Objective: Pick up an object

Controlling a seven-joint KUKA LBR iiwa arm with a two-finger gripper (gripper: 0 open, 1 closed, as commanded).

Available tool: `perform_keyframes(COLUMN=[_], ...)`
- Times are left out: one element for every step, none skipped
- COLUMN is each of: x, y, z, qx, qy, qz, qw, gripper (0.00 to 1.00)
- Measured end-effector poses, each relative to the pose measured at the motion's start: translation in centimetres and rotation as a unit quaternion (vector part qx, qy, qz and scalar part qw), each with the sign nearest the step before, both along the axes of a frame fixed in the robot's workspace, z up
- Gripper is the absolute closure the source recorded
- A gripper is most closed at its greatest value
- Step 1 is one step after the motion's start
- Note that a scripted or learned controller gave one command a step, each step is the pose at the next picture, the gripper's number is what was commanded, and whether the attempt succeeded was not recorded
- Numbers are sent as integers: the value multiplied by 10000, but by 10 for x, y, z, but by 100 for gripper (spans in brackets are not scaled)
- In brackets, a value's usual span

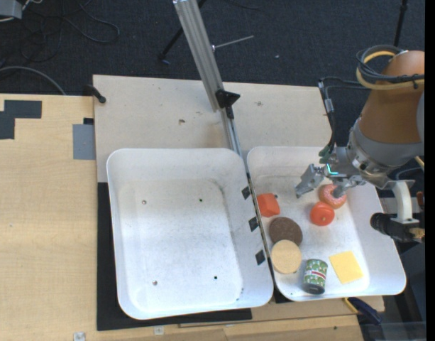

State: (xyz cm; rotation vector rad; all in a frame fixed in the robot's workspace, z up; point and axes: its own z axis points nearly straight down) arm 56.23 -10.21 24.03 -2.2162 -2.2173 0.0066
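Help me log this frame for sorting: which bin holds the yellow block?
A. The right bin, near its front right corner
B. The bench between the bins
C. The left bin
A: the yellow block lies in the right bin, beside the green can.

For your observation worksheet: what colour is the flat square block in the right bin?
Yellow; the square block shows clearly in the camera view.

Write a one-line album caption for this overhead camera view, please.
Robot gripper hovers over the right bin beside a pink ring and red ball.
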Motion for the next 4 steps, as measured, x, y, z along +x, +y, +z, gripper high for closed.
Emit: perform_keyframes(x=[1,-9,-16,-15], y=[-1,0,0,1], z=[2,-45,-91,-142], qx=[-4,-1,1,4], qy=[-23,5,5,-31], qz=[-14,-7,-6,-13], qw=[10000,10000,10000,10000], gripper=[0,0,0,0])
